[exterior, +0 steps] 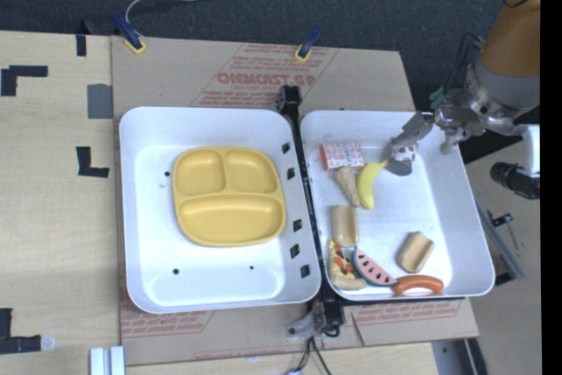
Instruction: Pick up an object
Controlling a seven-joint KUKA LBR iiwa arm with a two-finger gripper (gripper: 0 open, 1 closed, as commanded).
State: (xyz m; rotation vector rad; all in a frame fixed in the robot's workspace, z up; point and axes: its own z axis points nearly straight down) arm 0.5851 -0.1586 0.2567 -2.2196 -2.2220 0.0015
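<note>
Yellow curved banana [369, 183] lies beside claw [403, 159].

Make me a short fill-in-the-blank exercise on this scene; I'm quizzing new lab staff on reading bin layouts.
1. The yellow divided plate lies in the ____ bin of the view.
2. The tool hovers at the banana's ____ end.
3. The watermelon slice lies near the right bin's ____ edge.
4. The plate has ____ compartments.

Missing words: left; upper; bottom; three
</note>
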